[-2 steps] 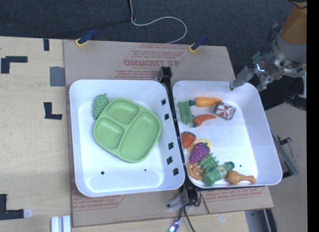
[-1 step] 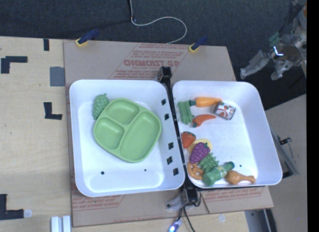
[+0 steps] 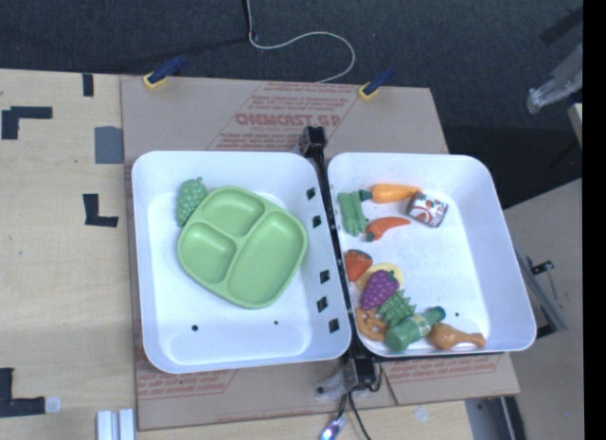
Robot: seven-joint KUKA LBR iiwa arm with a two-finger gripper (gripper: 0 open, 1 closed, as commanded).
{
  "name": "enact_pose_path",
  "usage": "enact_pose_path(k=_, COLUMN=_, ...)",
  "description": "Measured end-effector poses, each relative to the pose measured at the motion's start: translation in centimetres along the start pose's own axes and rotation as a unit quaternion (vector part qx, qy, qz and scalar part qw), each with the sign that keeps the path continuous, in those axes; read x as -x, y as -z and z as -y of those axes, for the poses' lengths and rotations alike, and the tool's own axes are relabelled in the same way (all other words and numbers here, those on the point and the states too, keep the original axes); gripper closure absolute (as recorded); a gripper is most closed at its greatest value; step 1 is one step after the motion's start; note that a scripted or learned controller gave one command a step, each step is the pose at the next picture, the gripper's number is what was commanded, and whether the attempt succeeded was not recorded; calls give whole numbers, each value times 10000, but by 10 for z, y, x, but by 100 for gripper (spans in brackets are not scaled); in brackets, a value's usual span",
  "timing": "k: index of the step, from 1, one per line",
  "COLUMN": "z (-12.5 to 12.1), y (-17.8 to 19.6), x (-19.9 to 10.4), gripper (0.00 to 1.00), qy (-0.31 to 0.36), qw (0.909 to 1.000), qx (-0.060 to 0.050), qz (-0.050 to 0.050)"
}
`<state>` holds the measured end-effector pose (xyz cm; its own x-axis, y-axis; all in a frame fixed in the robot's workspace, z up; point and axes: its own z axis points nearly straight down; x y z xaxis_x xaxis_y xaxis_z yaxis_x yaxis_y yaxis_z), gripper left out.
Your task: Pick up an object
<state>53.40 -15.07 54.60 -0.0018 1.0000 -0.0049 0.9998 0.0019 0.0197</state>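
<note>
Seen from above, two shallow white plastic bins [image 3: 151, 239] sit side by side on the cardboard-covered surface [image 3: 189, 107], the right one crowded with toy food: an orange plastic carrot [image 3: 393, 192], a small red-and-white can [image 3: 427, 209], purple plastic grapes [image 3: 378, 289]. The left holds a green divided plastic plate [image 3: 242, 246] beside a green plastic grape bunch [image 3: 190, 200]. Nothing is lifted yet; the hand's state cannot be told here.

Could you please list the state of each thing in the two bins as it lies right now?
Green divided plate: flat, upright, in the left bin.
Green grapes: against the plate's upper-left rim.
Small can: on its side, right bin.
Carrot: lying flat beside the can.
Purple grapes: piled among the toy food.
Orange gourd: lying at the near wall.
</note>
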Motion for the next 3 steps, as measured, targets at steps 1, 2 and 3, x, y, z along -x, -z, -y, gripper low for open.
enact_pose_path(k=1, z=-3, y=-1, x=-1, gripper=100, qy=3, qw=10000, qx=-95, qz=-11)
enact_pose_path(k=2, z=53, y=-10, x=57, gripper=100, qy=-42, qw=9999, qx=-102, qz=-15)
enact_pose_path(k=3, z=52, y=-61, x=74, gripper=100, qy=-21, qw=9999, qx=-121, qz=-24)
